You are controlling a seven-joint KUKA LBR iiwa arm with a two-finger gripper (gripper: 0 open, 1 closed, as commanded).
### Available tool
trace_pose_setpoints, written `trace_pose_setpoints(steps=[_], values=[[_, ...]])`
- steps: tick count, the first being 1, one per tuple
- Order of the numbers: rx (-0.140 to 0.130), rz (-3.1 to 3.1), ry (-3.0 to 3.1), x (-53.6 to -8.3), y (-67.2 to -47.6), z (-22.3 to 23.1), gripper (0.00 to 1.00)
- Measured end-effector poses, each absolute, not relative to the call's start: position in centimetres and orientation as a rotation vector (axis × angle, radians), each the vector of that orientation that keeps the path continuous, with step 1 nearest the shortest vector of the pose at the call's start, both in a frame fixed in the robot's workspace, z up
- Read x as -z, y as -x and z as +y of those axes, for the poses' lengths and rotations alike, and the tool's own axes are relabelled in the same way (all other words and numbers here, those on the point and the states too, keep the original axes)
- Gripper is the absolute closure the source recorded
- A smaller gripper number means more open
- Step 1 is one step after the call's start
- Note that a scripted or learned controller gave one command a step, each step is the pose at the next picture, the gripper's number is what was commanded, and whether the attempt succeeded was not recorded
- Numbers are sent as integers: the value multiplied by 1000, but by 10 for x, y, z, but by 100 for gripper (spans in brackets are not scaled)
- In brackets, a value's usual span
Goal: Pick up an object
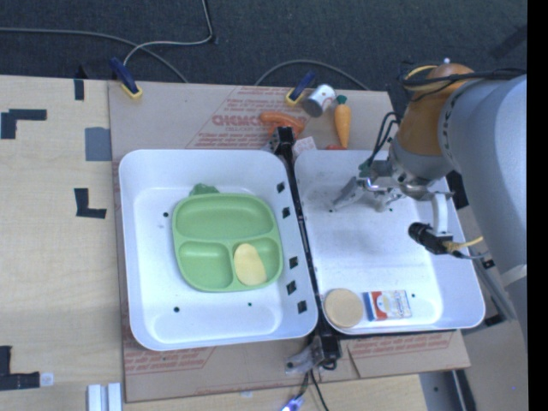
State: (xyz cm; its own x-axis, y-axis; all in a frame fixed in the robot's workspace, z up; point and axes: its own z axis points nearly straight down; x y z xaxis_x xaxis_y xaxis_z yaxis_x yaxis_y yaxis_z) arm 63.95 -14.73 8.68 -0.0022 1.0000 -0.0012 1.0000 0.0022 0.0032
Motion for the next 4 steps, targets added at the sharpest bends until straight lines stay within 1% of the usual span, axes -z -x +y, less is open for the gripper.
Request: trace_pose_setpoints(steps=[1, 2, 3, 4], values=[[-1, 2222, -2219, -86, -593, -95, 0], [-2, 2222, -2216, -86, -665, -104, 0], [1, 2220, -2219, -85, -669, -96, 0], [3, 2221, -2219, -86, -668, -95, 0]])
